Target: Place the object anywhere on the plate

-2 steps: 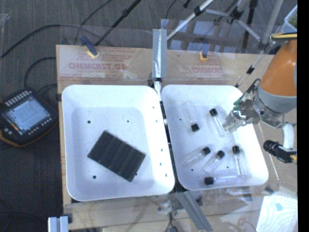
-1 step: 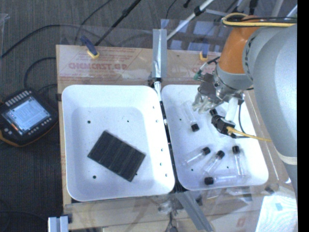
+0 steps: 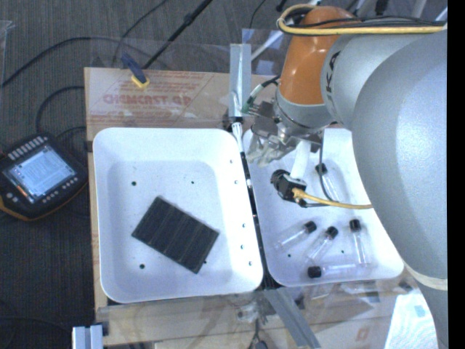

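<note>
Camera view: the gripper (image 3: 265,150) hangs over the far-left corner of the right bin (image 3: 378,267), can't tell if it's wide or narrow. The capped vials (image 3: 321,243) lie apart from it, toward the near edge. The dark plate (image 3: 176,234) sits in the left bin (image 3: 109,195). It should probably pick just 1 vial, grip across its body, and lift clear of the wall.

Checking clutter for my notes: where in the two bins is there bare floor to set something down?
Left bin: bare floor all round the dark plate, widest toward the far wall. Right bin: crowded, capped vials across the near half, gripper over the far left corner; a narrow bare strip along its left wall.
</note>
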Available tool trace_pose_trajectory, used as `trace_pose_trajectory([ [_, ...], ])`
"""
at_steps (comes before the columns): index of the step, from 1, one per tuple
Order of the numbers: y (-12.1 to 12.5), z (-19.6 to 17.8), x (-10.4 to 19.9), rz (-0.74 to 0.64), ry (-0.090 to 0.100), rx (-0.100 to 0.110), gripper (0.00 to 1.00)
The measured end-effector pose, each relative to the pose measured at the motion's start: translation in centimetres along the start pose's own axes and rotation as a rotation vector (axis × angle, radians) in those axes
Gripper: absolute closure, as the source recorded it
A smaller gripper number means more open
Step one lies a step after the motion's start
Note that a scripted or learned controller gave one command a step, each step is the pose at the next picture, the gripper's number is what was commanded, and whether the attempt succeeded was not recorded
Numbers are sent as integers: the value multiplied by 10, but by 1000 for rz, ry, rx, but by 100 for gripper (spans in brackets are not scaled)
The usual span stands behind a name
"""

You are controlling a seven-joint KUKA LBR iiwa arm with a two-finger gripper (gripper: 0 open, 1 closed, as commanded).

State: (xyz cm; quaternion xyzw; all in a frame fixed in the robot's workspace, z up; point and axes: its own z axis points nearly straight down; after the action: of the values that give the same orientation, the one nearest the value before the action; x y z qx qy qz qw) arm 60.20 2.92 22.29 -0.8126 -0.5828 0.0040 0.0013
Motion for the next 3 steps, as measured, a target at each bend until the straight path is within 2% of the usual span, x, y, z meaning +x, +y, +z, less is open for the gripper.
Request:
trace_pose_trajectory([
  [1, 27, 24, 84, 171, -3, -1, 100],
  [2, 12, 44, 144, 313, -2, -1, 100],
  [3, -51, 16, 197, 70, -3, -2, 100],
])
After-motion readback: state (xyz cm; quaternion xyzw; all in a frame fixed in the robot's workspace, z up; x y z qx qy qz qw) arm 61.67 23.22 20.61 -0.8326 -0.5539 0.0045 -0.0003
